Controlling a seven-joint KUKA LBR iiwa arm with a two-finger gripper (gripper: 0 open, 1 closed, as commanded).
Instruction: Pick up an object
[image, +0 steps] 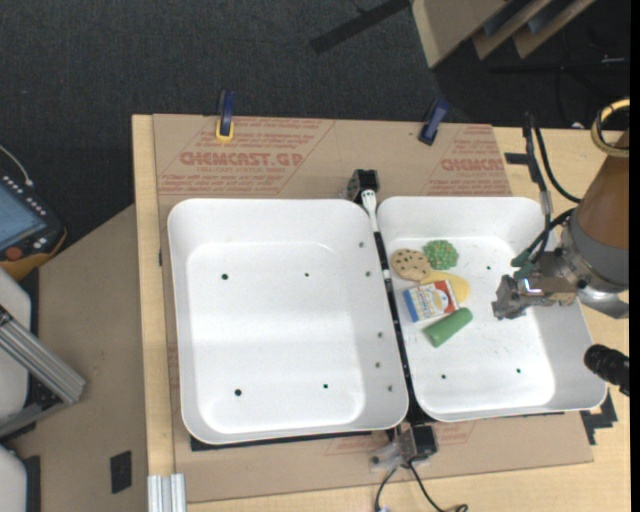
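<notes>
Several small objects lie in the left part of the right bin (520, 385): a tan cookie (409, 263), a green bumpy broccoli-like piece (440, 253), a red, white and blue packet (431, 300) with a yellow piece (459, 290) at its right end, and a green cylinder (447, 327). My gripper (512, 297) hangs over the right half of that bin, to the right of the objects and apart from them. Nothing shows between its fingers.
The left bin (200, 400) lies beside the right one, with a black divider strip (390, 310) between them. Both rest on a cardboard sheet (260, 150) clamped at the back. Cables (540, 180) run along the bench's right side.
</notes>
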